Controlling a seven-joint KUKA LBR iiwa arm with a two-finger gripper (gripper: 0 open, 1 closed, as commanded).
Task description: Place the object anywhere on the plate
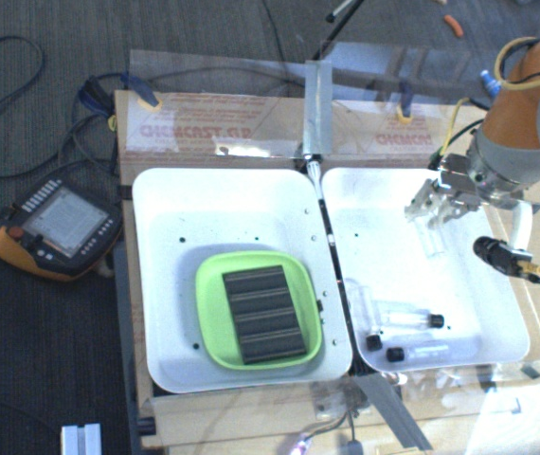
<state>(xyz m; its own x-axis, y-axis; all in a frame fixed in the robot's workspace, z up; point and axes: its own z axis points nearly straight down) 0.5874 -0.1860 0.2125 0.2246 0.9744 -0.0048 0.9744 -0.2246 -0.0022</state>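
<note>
Gripper point(433, 211) hovering high in the right bin point(497, 339), fingers apart, nothing between them. Clear syringe-like object point(405, 319) lying toward that bin's near edge, long axis crosswise. Green plate point(211, 282) beyond the bin's left wall

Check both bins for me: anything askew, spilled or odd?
Nothing spilled. The dark ribbed block already lies on the green plate in the left bin, slightly rotated. Clear tubes lie loose in the right bin, away from the gripper.
</note>
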